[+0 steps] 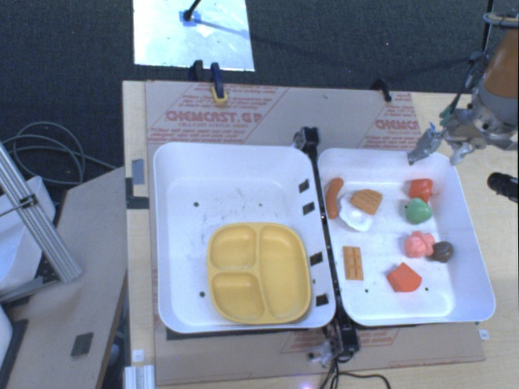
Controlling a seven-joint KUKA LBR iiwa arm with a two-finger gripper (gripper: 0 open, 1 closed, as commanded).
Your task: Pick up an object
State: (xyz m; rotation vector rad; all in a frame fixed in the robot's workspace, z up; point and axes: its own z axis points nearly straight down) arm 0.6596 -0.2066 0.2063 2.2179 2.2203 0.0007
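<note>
We're hovering claw (pixel 442 144) wide, empty, over far right bin (pixel 470 298) edge; next we're descending onto red piece (pixel 420 189).

Even overhead light, fairly bright. Two shallow white plastic bins (pixel 243 177) nearly washed out, shadows under the rims soft. Pale reflective square sheet (pixel 193 21) on the dark far floor glares. Slight softness overall; grey two-finger gripper (pixel 440 146) at far right blurred.
</note>
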